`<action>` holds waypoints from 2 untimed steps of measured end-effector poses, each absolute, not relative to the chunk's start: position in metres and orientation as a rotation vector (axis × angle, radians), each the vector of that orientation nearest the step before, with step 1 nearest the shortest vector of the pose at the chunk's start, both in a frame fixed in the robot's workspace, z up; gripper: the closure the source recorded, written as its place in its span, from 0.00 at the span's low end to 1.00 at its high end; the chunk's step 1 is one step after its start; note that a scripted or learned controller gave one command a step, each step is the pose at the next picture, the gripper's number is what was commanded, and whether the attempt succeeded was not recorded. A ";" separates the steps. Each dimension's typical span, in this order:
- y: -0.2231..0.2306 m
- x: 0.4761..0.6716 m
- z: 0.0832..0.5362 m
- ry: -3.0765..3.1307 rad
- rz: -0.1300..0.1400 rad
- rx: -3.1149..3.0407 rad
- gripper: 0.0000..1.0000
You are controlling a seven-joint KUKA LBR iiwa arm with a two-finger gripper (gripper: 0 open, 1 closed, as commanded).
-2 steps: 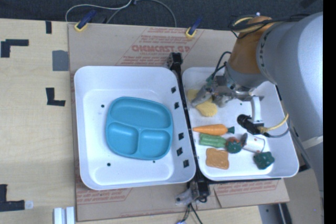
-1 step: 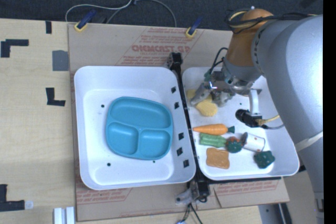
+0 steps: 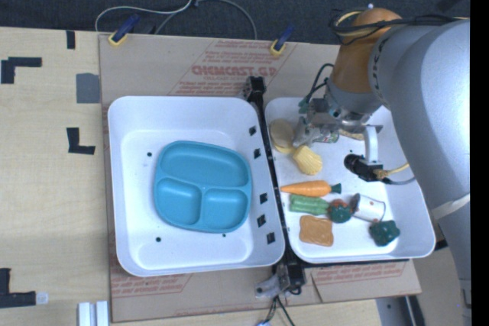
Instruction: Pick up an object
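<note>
While the yellow corn cob [image 3: 307, 159] lies unlifted in the right bin [image 3: 416, 237], just above the toy carrot [image 3: 309, 188], the gripper [image 3: 312, 132] hangs close over it, finger state indiscernible; pickup remains undone.
</note>
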State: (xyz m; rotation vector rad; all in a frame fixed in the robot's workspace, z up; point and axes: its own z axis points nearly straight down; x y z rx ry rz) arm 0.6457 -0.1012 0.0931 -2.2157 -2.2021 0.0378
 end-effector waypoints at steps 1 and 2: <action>-0.101 0.646 0.093 -2.203 0.038 -2.216 0.00; -0.103 0.644 0.086 -2.223 0.003 -2.222 0.00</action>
